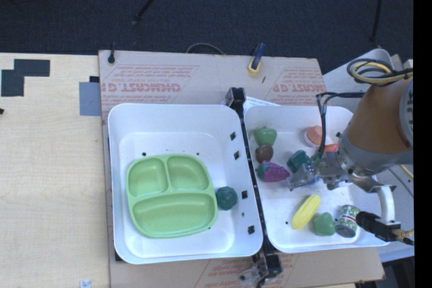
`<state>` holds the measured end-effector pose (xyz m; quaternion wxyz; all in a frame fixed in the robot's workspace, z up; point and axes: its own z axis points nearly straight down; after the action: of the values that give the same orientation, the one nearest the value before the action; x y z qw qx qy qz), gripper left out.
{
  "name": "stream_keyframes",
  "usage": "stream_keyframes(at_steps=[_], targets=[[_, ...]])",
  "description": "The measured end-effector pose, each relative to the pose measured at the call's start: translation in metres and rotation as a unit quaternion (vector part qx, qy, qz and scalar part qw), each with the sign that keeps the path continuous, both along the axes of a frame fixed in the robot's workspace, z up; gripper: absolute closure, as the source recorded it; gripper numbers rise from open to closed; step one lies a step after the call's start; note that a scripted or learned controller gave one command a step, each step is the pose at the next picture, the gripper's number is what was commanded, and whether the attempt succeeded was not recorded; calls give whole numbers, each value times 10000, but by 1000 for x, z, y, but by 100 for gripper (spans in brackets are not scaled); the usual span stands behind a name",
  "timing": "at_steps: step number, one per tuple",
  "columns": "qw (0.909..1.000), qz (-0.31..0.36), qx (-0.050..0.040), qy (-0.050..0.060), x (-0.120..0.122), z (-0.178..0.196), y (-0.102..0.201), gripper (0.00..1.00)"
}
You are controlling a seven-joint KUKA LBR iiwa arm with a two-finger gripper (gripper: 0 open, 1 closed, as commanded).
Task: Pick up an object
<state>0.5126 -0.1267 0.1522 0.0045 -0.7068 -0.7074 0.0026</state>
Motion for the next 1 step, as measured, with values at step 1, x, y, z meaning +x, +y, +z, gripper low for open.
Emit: stream_keyframes(at_steps=[1], targets=[[10000, -1, 0, -7, -6, -47, -4, 0]])
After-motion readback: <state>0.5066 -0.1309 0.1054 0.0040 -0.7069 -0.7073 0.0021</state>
